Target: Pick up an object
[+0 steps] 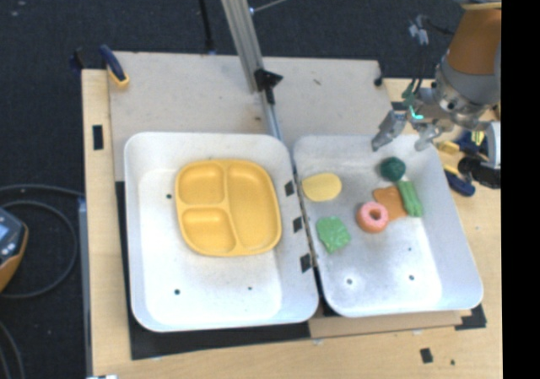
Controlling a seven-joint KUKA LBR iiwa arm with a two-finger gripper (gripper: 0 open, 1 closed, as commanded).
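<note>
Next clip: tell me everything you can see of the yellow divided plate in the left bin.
The yellow divided plate looks like smooth moulded plastic, a rounded rectangle with three compartments: two along the far side, one at the near left. It lies flat and upright on the floor of the left bin, roughly centred and turned slightly. Nothing rests in it or touches it.

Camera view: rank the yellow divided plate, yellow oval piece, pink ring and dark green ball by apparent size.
1. yellow divided plate, by far the largest
2. yellow oval piece
3. pink ring
4. dark green ball
The ring and ball look close; that order is unsure.
</note>
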